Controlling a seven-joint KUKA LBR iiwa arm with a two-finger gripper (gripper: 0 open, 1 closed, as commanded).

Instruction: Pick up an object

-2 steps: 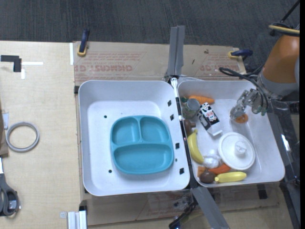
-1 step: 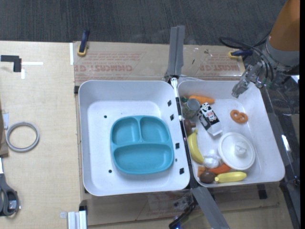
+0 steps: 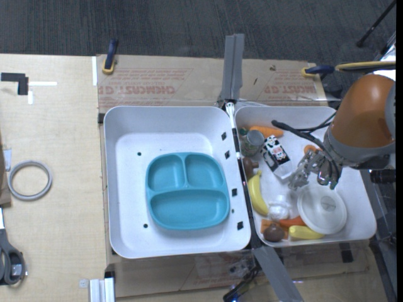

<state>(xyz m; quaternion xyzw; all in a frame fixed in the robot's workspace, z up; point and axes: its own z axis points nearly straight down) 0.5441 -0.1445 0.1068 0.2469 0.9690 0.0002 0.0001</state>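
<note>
The right bin (image 3: pixel 359 231) holds several small objects. A yellow banana (image 3: pixel 255 194) lies along its left wall, and a black-and-white carton (image 3: pixel 275 153) sits near the middle. A white round bowl (image 3: pixel 322 209) rests toward the front right. An orange carrot (image 3: pixel 264 131) and a grey cup (image 3: pixel 253 141) are at the back left. At the front lie a brown lump (image 3: pixel 272 231), a second yellow piece (image 3: pixel 305 232) and a white crumpled item (image 3: pixel 278 203). My gripper (image 3: pixel 310 173) hangs over the bin's middle, just behind the bowl and to the right of the carton. I see nothing held in it.
The left bin (image 3: pixel 119 219) holds a blue divided plate (image 3: pixel 187 190). A metal divider (image 3: pixel 233 68) runs between the bins at the back. On the bench to the left lie a grey tape ring (image 3: pixel 28 180) and scissors (image 3: pixel 9 264). The arm's orange band (image 3: pixel 365 109) overhangs the right bin.
</note>
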